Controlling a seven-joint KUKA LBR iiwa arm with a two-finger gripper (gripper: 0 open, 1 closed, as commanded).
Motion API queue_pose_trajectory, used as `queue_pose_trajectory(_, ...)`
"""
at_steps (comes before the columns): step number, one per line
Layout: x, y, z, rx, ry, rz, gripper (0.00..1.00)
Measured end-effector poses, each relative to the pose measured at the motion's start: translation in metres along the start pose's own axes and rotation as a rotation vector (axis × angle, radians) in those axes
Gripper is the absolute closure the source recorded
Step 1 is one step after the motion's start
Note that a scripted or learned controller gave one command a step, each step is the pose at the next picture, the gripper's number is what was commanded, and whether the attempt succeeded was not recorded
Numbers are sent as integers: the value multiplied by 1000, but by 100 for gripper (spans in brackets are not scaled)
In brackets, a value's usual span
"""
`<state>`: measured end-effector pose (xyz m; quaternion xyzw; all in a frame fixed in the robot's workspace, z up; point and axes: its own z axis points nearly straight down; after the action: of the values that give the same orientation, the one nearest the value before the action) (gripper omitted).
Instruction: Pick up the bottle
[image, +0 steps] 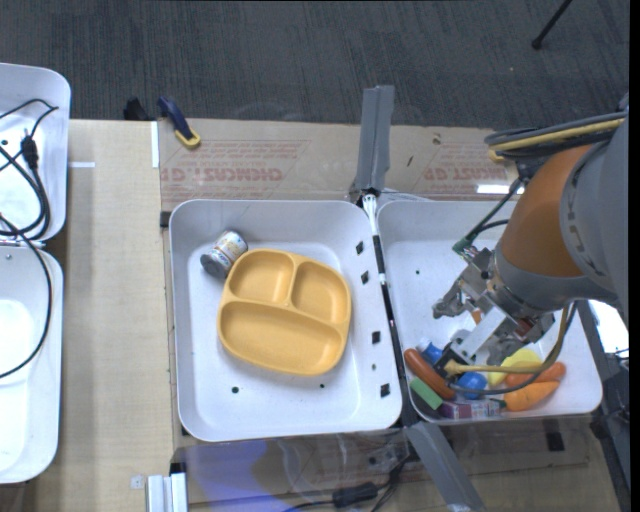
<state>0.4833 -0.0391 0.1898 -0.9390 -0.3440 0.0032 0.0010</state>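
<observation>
A small grey bottle (223, 251) with a pale label lies on its side in the left bin (200, 390). It touches the upper left rim of a yellow divided plate (286, 310). My gripper (452, 300) hangs over the middle of the right bin (420, 250), far to the right of the bottle and just above a heap of toys. The orange-banded wrist hides part of that bin.
Toys crowd the right bin's near corner: a red sausage (430, 373), a blue piece (433, 353), a green block (424, 393), an orange carrot (530, 394) and a yellow piece (522, 357). A raised divider (378, 270) separates the two bins.
</observation>
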Motion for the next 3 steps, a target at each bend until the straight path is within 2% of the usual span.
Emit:
queue_pose_trajectory(1, 11, 2, 0, -1, 0, 165, 0)
queue_pose_trajectory(3, 11, 2, 0, -1, 0, 165, 0)
